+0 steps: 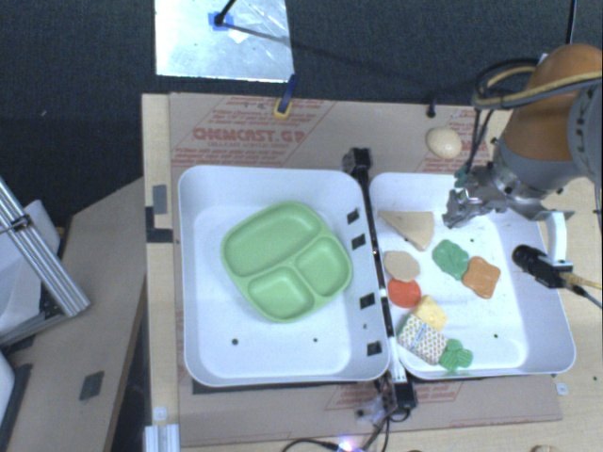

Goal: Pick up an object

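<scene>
My gripper [459, 211] hangs over the upper middle of the right bin [537, 332], just right of a pale beige wedge [411, 226] and above a green leafy toy [451, 259]. Nothing shows in its grasp. Beside the green toy lies an orange piece [481, 277]. Along the bin's left side lie a tan oval [402, 265], a red-orange round piece [405, 293], a yellow block [431, 311], a patterned piece [421, 340] and a small green piece [457, 356].
The left bin [203, 252] holds a light green divided plate [285, 260]. A cream egg-shaped thing [444, 142] rests on the cardboard behind the right bin. A black-clipped divider [369, 252] runs between the bins.
</scene>
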`<state>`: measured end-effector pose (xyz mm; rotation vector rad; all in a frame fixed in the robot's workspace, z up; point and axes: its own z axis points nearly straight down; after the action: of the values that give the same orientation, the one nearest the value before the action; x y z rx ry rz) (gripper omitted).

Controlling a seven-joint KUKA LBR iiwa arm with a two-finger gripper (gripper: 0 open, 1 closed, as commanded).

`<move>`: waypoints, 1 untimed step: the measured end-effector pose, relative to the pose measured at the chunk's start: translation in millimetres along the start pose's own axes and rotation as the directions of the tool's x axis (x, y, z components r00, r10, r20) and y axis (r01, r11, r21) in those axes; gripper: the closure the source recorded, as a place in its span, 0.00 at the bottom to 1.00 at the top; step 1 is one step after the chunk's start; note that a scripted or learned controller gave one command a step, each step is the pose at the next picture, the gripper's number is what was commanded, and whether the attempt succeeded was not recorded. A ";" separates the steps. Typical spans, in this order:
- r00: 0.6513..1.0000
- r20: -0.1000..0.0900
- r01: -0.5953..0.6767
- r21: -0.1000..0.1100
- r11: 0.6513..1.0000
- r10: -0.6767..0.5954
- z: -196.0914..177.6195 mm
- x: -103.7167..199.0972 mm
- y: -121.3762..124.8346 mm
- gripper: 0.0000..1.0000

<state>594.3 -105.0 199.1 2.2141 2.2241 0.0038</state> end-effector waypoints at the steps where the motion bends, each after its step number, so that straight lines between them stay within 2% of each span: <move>1: 1.000 -0.001 0.000 0.001 1.000 0.000 -26.2 0.1 1.0 1.00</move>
<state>595.1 -104.9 225.3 2.2149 2.2253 0.0028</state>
